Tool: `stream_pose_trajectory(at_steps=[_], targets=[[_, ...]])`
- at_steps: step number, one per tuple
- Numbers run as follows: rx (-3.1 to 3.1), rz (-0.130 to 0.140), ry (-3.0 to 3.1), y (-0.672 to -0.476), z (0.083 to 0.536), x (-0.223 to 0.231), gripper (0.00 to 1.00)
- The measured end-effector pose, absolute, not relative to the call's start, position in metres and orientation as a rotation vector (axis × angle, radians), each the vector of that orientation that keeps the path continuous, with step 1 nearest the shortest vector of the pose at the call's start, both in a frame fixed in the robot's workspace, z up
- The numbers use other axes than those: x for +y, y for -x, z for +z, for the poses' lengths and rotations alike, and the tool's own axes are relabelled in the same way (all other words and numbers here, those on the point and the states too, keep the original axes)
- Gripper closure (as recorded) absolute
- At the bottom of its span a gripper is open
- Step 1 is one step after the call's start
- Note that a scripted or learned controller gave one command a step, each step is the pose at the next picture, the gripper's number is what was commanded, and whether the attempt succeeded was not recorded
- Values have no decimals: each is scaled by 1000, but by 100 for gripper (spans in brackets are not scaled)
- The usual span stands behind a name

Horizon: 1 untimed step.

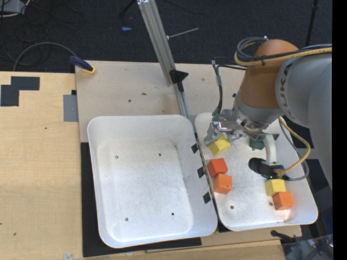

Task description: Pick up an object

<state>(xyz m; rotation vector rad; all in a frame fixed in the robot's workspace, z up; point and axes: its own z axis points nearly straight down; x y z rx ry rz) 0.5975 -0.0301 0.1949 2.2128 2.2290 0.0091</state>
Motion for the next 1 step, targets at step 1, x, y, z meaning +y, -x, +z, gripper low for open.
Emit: stream_pose_trajectory(at_steps=[1], targets=[[2232, -1, -2219, -595, 189, 34, 100]])
